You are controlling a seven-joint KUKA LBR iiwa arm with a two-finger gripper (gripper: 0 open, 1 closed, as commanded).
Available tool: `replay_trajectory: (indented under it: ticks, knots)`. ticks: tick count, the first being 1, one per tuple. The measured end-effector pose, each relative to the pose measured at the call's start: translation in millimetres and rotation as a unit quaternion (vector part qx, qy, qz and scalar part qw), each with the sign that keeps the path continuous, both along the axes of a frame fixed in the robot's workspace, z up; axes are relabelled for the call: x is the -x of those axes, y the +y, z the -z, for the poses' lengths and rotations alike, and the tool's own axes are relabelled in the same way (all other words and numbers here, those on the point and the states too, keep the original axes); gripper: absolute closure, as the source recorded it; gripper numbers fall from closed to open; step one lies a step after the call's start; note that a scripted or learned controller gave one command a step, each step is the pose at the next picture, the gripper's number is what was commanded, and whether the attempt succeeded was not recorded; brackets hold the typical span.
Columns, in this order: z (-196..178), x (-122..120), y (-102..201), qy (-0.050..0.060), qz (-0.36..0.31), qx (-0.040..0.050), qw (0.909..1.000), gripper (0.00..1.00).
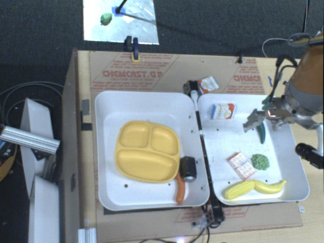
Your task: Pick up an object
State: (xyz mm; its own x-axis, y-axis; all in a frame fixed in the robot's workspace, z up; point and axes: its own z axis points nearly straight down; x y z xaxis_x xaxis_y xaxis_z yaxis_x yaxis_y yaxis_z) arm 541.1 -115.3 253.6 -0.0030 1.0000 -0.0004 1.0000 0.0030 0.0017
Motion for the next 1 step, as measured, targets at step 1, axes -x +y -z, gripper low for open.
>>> replay_trajectory:
  ticks: [1]
  knots:
    - [169.1,3.1,-24.1,0.000,0.001,0.0003,1.0000,0.00]
